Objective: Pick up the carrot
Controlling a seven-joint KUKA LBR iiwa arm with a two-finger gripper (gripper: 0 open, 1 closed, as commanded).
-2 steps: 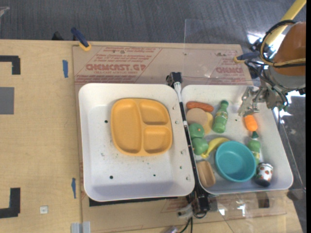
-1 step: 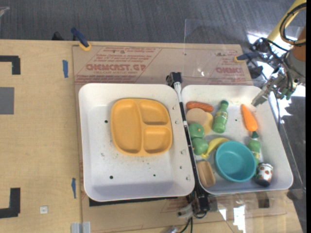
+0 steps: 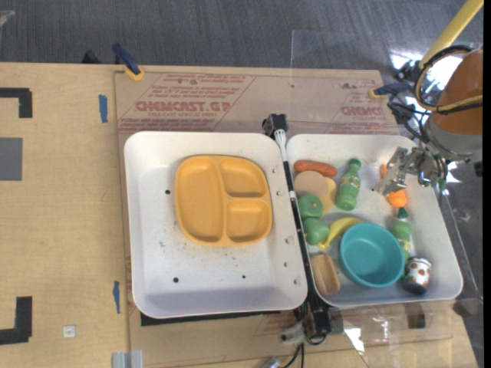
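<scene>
The carrot (image 3: 396,198) is a small orange piece near the right wall of the right bin (image 3: 449,240), with a green leafy part (image 3: 402,227) just below it. My gripper (image 3: 399,179) hangs directly above the carrot's upper end, very close to it or touching it. The arm's orange band (image 3: 460,90) is at the upper right. A small orange bit (image 3: 383,171) shows beside the gripper's left side.
The right bin also holds a red sausage (image 3: 314,168), a bread slice (image 3: 310,183), a green bottle (image 3: 349,184), a green pepper (image 3: 311,207), a banana (image 3: 337,229), a teal bowl (image 3: 372,254), a brown loaf (image 3: 324,273) and a dark ball (image 3: 416,275). A yellow divided plate (image 3: 224,199) lies in the left bin (image 3: 146,228).
</scene>
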